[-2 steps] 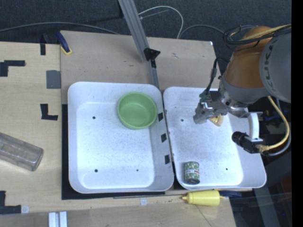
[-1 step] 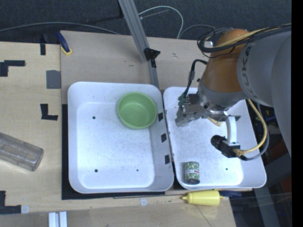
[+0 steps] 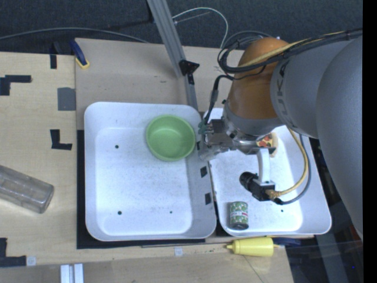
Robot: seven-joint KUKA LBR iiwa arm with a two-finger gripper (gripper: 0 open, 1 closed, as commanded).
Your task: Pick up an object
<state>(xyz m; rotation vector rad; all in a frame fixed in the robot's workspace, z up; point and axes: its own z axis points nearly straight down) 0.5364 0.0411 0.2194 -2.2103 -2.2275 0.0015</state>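
Camera view: pincer (image 3: 207,141) low at the bins' shared rim, finger state impossible to tell; green bowl (image 3: 170,137) just left, small can (image 3: 238,214) below-right.

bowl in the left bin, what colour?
Light green, plain, no pattern. The bowl sits at the left bin's upper right in the camera view.

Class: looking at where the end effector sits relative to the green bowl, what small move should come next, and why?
Probably a small shift toward the green bowl before descending: the end effector sits by the bowl's right rim, near the divider between the left bin and right bin.
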